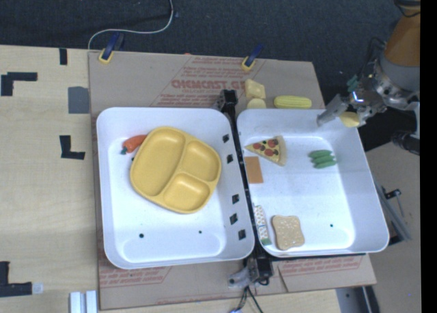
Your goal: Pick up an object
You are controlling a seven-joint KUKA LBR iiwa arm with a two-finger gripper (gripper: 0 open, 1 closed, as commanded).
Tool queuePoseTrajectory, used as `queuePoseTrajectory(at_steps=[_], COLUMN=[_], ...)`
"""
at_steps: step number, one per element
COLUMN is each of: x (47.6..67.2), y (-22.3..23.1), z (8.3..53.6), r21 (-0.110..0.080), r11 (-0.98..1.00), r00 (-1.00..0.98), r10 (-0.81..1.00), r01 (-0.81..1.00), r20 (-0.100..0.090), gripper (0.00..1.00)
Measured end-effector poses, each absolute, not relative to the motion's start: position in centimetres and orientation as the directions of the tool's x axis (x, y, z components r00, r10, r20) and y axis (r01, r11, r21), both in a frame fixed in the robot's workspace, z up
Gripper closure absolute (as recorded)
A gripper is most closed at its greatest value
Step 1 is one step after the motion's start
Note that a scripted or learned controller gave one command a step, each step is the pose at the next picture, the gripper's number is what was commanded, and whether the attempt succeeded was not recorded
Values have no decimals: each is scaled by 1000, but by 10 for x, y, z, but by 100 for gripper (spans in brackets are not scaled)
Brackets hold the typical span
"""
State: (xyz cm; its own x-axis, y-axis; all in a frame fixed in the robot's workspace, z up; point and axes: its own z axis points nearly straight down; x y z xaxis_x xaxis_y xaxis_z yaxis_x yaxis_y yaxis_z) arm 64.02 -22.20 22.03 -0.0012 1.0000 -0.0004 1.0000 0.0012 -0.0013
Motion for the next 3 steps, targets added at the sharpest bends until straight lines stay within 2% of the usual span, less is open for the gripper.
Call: queuePoseTrajectory(at_steps=[1, 2, 3], x=[630, 591, 593], y=[-223, -171, -173], z=[80, 95, 104], r21=[2, -4, -2], r11=[1, 4, 2], r00=[-1, -4, -2], r10=[1000, 1000, 1000], r01=[1000, 1000, 1000], r20=[-3, 2, 0], gripper=[0, 0, 100])
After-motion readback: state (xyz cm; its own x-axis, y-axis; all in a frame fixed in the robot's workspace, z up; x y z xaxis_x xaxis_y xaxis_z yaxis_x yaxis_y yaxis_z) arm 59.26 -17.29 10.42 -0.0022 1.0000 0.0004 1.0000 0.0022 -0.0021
